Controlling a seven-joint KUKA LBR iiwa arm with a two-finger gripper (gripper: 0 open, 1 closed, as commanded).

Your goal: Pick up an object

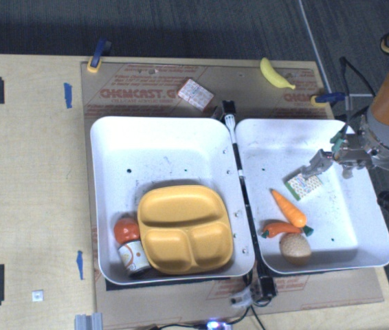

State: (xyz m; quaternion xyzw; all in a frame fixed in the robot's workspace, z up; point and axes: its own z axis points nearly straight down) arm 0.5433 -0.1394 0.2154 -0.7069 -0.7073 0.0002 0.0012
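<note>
- Reaching in from the right over the right bin point(376, 249), end effector point(316, 167) low above a small green-and-white patterned packet point(304, 185).
- Step in hand, by the look of it: the approach, lined up on that packet near the middle of the right bin.
- Grip state: cannot tell, tip too small and blurred.
- Next move, as a guess: settle squarely on the flat packet and close on its edges; thin and lying flat, so likely to slip.
- Count, right bin: one packet, one carrot point(289, 207), one smaller orange vegetable point(280, 228), one tan potato-like lump point(295, 247), the last three bunched close together toward the front.
- Count, left bin point(108, 143): one yellow divided tray point(184, 227), one red tomato-like piece point(126, 230), one small can point(133, 256).
- On the bench beyond the bins: one banana point(276, 75), one small patterned block point(194, 94).
</note>
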